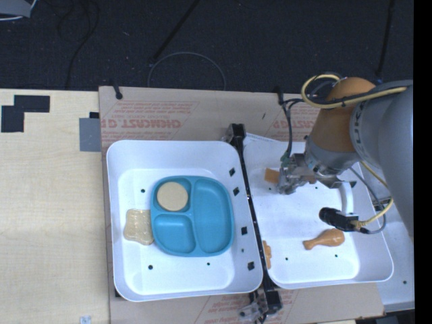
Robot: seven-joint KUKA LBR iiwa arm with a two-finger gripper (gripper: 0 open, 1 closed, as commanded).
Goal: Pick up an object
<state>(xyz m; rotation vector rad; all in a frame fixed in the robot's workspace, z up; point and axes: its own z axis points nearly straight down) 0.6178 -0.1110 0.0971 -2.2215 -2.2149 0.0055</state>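
In the right bin (378, 268), my gripper (289, 182) points down at the upper left part of the floor. A small orange piece (271, 175) lies just left of it, touching or nearly touching it. A tan drumstick-shaped toy (325, 239) lies on the floor at the bin's lower middle, well apart from the gripper. Another small orange piece (267, 254) rests against the bin's left wall near the bottom. Nothing is visibly held.
The left bin (118, 181) holds a blue divided plate (202, 221) with a round tan disc (172, 196) in its upper left compartment. A pale toast-like piece (138, 226) lies left of the plate. A black cable end (337, 218) hangs over the right bin beside the arm.
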